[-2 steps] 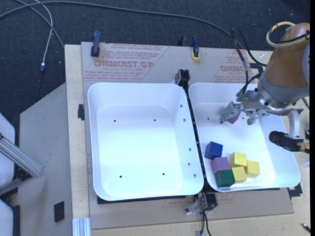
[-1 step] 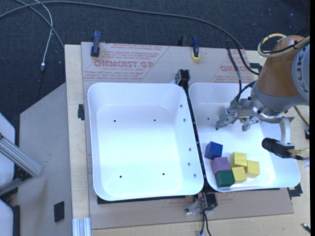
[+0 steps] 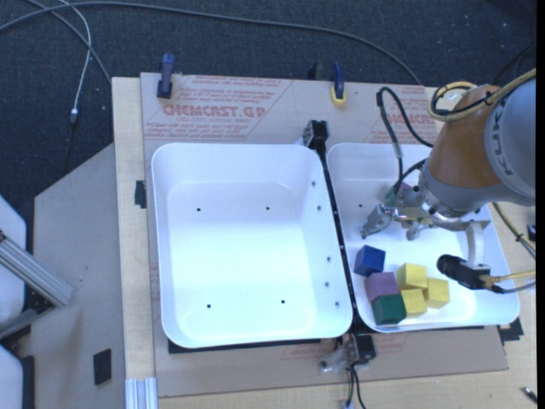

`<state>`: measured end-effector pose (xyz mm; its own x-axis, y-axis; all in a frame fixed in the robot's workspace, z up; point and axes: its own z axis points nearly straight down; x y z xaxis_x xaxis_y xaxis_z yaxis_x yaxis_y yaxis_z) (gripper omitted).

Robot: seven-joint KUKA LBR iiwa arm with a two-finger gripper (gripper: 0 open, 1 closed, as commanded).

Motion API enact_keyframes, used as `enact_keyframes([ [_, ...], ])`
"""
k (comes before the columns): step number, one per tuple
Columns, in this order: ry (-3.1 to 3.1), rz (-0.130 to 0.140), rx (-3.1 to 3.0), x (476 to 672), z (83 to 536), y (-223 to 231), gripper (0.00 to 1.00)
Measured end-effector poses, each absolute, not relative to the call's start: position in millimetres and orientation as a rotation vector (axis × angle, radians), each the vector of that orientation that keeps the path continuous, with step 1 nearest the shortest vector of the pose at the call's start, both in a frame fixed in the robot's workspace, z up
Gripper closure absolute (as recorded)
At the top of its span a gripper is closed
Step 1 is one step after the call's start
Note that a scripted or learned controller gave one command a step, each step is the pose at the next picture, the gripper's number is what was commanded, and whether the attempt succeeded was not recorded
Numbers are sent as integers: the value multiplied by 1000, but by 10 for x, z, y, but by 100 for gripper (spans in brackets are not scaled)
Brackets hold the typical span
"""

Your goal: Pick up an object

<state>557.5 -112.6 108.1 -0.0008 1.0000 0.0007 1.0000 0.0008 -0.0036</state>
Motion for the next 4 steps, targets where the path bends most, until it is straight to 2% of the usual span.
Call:
enact_keyframes([
  [1,-2221,1,-2220,5570,868,-1123,0],
  [2,-2222,-1,-2222,5579,986,-1125,100],
  [3,-2224,-4,-2223,5628,1424,-1084,100],
  [4,-2223,-4,-2224,5598,1887,-1160,100],
])
